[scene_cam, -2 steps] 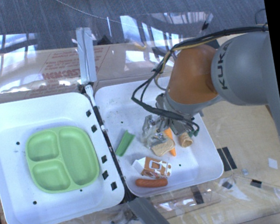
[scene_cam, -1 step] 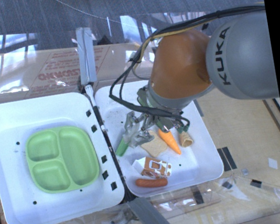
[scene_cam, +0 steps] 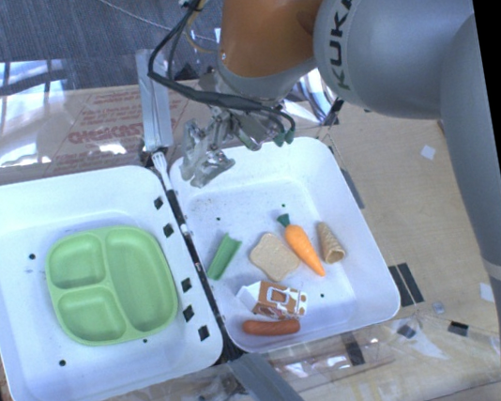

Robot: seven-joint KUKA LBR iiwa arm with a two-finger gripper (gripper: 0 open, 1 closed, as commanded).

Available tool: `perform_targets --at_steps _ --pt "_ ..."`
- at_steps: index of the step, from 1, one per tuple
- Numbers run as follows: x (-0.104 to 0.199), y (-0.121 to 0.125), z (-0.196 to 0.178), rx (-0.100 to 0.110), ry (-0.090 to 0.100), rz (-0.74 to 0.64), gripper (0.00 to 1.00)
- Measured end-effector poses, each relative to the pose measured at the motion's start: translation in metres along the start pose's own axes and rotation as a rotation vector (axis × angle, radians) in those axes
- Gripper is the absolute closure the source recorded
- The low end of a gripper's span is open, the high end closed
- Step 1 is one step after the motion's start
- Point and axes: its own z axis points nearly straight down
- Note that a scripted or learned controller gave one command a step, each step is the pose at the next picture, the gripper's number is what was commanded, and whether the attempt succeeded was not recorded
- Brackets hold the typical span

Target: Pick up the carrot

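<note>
The carrot (scene_cam: 302,246) is orange with a green top and lies in the right bin (scene_cam: 321,169), slanting toward the front right. It rests between a slice of bread (scene_cam: 273,257) and a waffle cone (scene_cam: 331,241). My gripper (scene_cam: 204,162) hangs over the back left corner of the right bin, well behind and to the left of the carrot. Nothing shows between its metal fingers (scene_cam: 193,150).
The right bin also holds a green stick (scene_cam: 224,256), a sausage (scene_cam: 272,326) and a small printed packet (scene_cam: 279,300) near the front. A green divided plate (scene_cam: 110,284) sits in the left bin (scene_cam: 7,226). The arm's orange band (scene_cam: 271,10) looms above the back of the right bin.
</note>
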Motion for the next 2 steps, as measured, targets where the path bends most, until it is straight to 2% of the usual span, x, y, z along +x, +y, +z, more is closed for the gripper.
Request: perform_targets --at_steps 2 --pt "-0.002 -0.001 -0.021 0.003 -0.005 -0.002 1.0"
